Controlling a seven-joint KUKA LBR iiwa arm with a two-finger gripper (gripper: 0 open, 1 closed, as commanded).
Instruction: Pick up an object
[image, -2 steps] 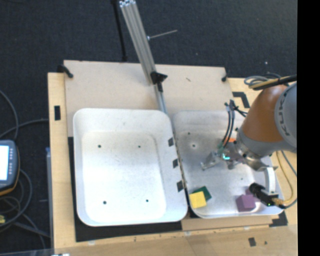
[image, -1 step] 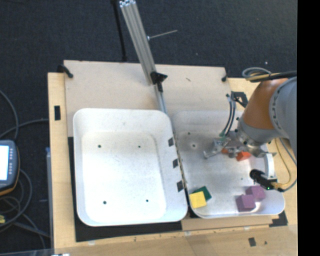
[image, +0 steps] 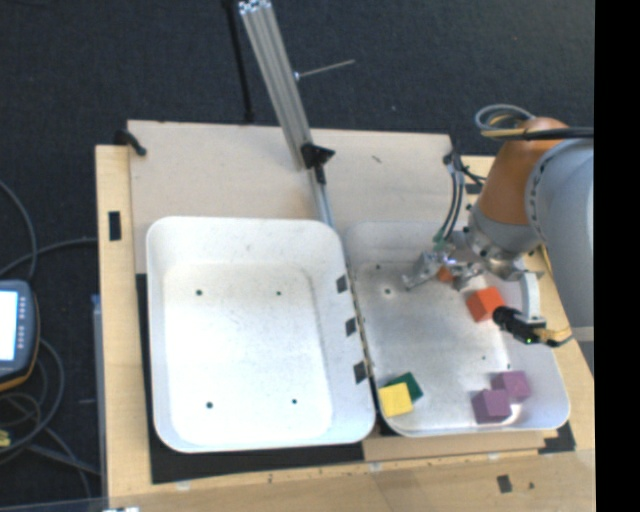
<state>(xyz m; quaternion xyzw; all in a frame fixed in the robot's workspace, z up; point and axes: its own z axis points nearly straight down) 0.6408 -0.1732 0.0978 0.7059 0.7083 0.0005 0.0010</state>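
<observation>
The right white bin (image: 440, 345) holds several small blocks. An orange cube (image: 485, 304) lies near its right wall, just below the arm's wrist. A yellow and green block (image: 398, 394) sits at the bin's near left corner. Two purple blocks (image: 500, 396) rest close together at the near right corner. My gripper (image: 432, 270) hangs over the far part of this bin, left of the orange cube and apart from it. Nothing shows in its grasp.
The left white bin (image: 250, 330) stands beside the right one, their walls touching. A slanted metal pole (image: 285, 95) rises from behind the bins. The grey arm with its orange band (image: 515, 185) comes in from the right. Cables and a pendant lie off the bench's left.
</observation>
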